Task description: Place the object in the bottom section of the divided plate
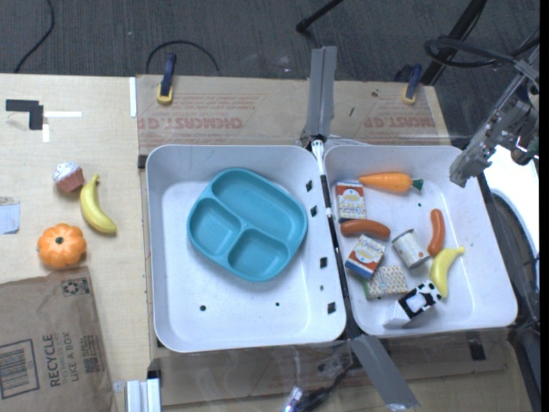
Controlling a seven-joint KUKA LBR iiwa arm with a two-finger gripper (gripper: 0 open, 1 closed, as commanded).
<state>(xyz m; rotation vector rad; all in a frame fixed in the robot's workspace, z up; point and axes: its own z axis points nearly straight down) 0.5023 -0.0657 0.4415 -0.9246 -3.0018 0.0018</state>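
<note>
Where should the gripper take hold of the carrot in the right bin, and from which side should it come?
Probably at the thick orange middle of the carrot, coming straight down from above. It lies flat and crosswise near the far wall of the right bin, green tip to the right, so the fingers would best close across its narrow width. The small carton lies close below its left end, so grip nearer the centre.

A grey metal end effector (467, 168) on a silvery wrist with black cabling.
</note>
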